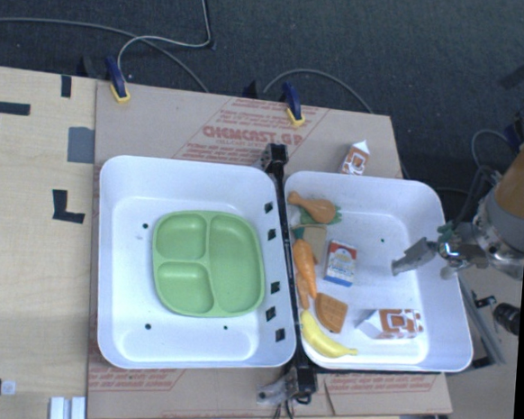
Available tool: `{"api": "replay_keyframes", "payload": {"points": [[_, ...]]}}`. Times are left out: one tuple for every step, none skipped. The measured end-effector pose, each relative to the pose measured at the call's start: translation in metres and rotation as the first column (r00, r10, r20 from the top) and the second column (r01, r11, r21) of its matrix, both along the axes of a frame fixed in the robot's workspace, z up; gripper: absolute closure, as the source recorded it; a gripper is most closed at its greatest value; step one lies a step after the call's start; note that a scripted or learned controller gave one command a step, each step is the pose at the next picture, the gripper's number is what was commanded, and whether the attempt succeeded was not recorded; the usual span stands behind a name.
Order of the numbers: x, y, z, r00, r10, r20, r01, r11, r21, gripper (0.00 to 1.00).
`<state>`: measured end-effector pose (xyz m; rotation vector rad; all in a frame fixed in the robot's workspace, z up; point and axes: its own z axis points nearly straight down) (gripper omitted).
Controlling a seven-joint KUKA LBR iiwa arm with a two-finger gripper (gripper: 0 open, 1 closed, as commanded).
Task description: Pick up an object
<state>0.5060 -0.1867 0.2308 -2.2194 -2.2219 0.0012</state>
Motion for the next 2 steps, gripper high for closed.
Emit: {"api": "replay_keyframes", "payload": {"points": [[0.000, 0.085, -0.082, 1.000, 0.001, -0.001, -0.001, 1.000, 0.001, 0.00], [-0.021, 0.082, -0.145, 1.000, 0.000, 0.003, 0.000, 1.000, 0.000, 0.00]]}}
